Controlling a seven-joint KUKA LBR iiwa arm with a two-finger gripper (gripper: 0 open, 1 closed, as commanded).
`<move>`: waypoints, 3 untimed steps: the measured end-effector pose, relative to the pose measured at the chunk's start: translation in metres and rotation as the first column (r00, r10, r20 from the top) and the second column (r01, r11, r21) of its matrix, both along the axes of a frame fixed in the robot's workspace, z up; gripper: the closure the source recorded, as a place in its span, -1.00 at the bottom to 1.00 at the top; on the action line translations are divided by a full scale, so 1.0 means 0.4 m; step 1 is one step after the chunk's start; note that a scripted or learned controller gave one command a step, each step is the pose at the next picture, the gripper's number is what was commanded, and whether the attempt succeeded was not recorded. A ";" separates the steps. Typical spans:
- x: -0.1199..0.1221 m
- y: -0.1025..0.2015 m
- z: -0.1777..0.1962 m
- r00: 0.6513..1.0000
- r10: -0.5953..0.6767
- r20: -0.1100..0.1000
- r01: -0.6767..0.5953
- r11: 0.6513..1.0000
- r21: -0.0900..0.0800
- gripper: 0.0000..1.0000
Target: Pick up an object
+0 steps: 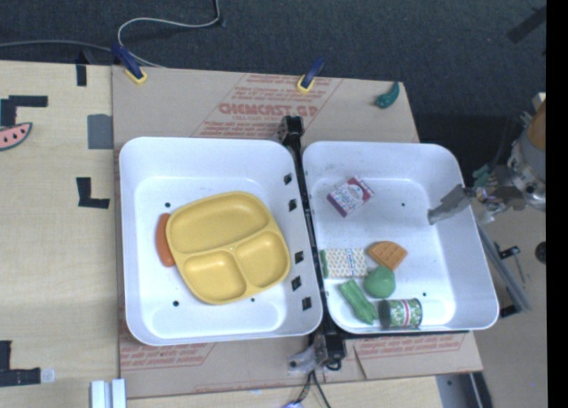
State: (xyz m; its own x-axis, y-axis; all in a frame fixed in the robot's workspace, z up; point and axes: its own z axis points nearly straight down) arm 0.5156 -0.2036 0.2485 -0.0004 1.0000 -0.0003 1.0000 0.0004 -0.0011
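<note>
The right bin [444, 160] holds several small items. A red and white box [350, 196] lies near its back. An orange wedge [387, 254], a green ball [380, 283], a green pod-shaped toy [357, 302], a small can [401, 313] on its side and a speckled packet [344, 262] cluster at the front. My gripper [448, 206] reaches in from the right, above the bin's right side and well apart from every item. I see nothing held in it.
The left bin [142, 162] holds a yellow divided plate [227, 246] with an orange-red piece [163, 239] tucked under its left edge. A black hinge strip [300, 220] runs between the bins. Clamps and a cable lie at the cardboard's back edge.
</note>
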 end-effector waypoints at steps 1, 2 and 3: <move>0.167 -0.017 -0.367 1.000 0.001 -0.003 -0.001 1.000 0.002 -1.00; 0.238 0.061 -0.404 1.000 0.002 0.005 -0.002 1.000 -0.002 -1.00; 0.202 0.171 -0.405 1.000 0.001 0.005 -0.001 1.000 -0.002 -1.00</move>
State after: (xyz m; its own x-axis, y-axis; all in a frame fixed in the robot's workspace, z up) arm 0.5963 -0.1352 0.0866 -0.0017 1.0000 -0.0021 1.0000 0.0017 0.0042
